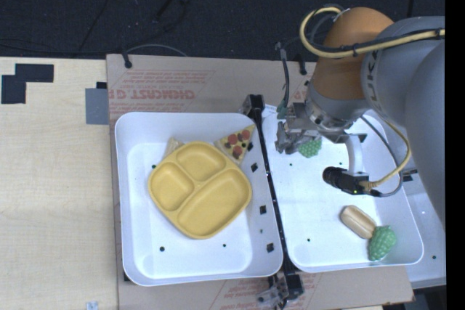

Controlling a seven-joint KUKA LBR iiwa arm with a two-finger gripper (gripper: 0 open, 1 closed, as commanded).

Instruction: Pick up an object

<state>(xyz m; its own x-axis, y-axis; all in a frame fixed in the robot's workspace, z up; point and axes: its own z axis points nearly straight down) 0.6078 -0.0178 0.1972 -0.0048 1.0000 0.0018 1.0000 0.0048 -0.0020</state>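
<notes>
My gripper (289, 139) is low in the right bin (407, 258), at its upper left corner near the divider. A small green knobbly object (311, 148) lies right beside it, touching or nearly touching its right side; I cannot tell if it is gripped. A tan bread-like piece (357, 221) and a second green knobbly object (382, 242) lie at the bin's lower right. In the left bin (138, 243) sit a yellow divided plate (200, 189) and a toy pizza slice (238, 143) near the divider.
The grey arm with its orange band (349, 62) covers the right bin's upper right. A black cable fitting (346, 179) hangs over the bin's middle. The black divider (265, 185) separates the two bins. Cardboard lies under both bins.
</notes>
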